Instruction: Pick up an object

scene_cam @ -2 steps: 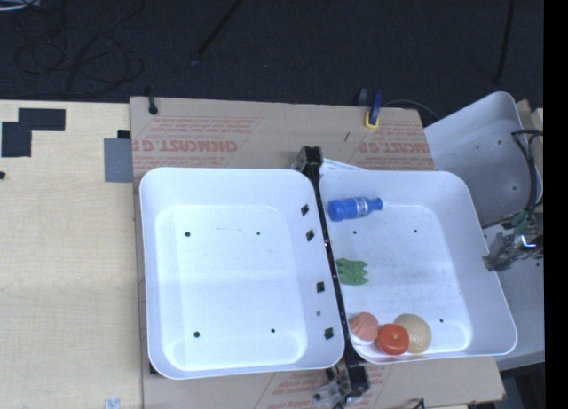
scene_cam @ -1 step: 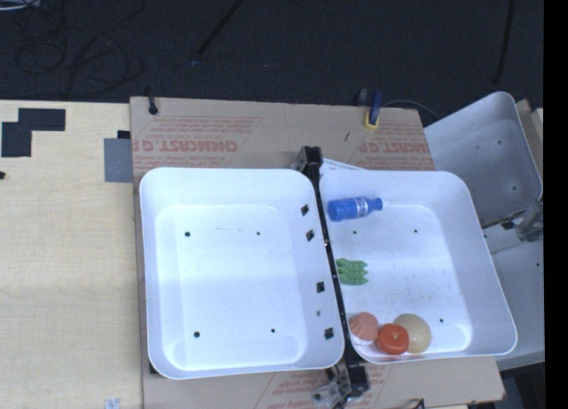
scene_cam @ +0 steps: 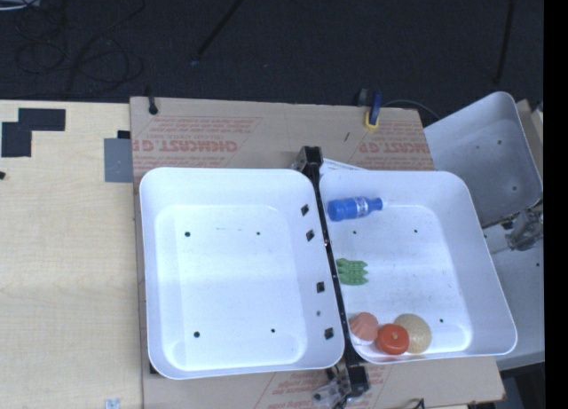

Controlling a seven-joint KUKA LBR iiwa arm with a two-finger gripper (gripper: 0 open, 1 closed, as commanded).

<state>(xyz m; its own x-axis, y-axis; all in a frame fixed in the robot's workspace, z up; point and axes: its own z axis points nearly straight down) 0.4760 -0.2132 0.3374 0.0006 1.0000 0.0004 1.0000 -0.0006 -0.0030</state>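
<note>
The likeliest pick, as I read it, is the blue bottle, lying on its side near the far wall of the right bin. Its long axis runs roughly left to right across the view, cap end toward the right and tipped slightly away, so I would want the fingers to close across that axis, from the near and far sides.

Further toward me in the same bin, a small green piece lies just beside the divider. In the near corner three round things crowd together: a pink one, a red one and a pale yellowish one, touching or nearly so, which I judge makes them a poorer target than the bottle standing well apart.

The left bin holds nothing for this task.

I cannot tell the gripper's state from here, nor which way the bottle lies from it; since the arm reaches in from the right, I expect the bottle's cap end is the nearer one.
</note>
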